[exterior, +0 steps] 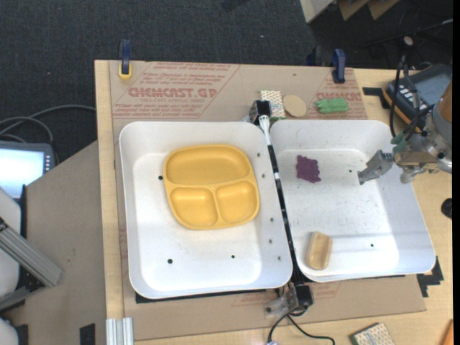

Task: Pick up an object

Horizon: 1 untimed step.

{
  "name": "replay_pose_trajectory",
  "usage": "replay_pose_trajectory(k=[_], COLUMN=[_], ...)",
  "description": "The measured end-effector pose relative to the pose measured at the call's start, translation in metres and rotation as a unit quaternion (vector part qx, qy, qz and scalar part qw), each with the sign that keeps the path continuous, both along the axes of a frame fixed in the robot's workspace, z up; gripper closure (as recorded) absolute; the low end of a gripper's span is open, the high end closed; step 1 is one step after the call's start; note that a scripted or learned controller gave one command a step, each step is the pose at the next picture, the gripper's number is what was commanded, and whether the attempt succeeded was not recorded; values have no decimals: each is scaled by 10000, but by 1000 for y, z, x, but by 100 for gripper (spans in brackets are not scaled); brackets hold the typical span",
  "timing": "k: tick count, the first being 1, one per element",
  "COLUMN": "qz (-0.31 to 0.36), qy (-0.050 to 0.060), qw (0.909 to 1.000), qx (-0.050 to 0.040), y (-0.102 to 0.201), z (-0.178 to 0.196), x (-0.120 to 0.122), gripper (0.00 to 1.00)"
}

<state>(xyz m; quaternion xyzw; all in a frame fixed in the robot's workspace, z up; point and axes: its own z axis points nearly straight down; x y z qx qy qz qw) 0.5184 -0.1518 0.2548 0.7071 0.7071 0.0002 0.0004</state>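
Observation:
The right bin holds a small purple lump near its back left and a tan bread-like piece near its front left. My gripper hangs over the bin's right side, to the right of the purple lump and well apart from it. Its fingers stand open with nothing between them. One grey finger points left and down toward the bin floor.
A yellow three-compartment plate lies in the left bin. Behind the bins, a tan disc and a green piece rest on the cardboard. The ridge between the two bins runs down the middle.

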Motion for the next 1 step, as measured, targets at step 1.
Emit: replay_pose_trajectory(k=[1], qz=[19], qy=[32], qw=[10000], qx=[14], y=[14], z=[-141], x=[62], gripper=[0])
